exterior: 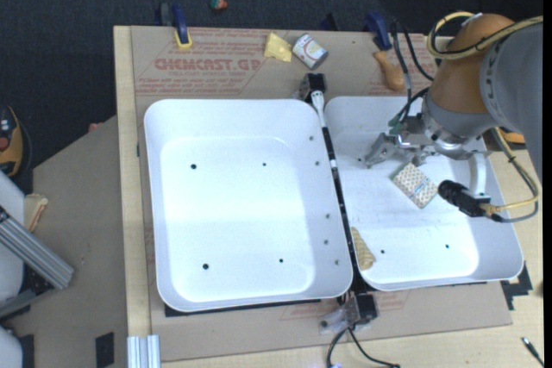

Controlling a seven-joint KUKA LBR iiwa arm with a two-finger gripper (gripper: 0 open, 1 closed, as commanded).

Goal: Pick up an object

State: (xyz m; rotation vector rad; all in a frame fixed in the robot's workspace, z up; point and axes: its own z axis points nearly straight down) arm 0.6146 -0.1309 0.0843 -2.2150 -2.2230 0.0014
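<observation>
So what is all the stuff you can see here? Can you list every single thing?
Left bin: one, white, on the left of the bench.
Right bin: one, white, beside the left bin.
Patterned block: one, white and tan check, in the right bin, under the arm.
Tan piece: one, brownish, at the right bin's left edge.
Yellow piece: one, yellow, on the board behind the bins.
Small box: one, white and grey, next to the yellow piece.
Clamps: two, blue and yellow, on the board's far edge.
Little ball: one, red and green, on the dark floor.
Arm: one, grey and orange, over the right bin.
Gripper: one, grey metal, in the right bin.
</observation>
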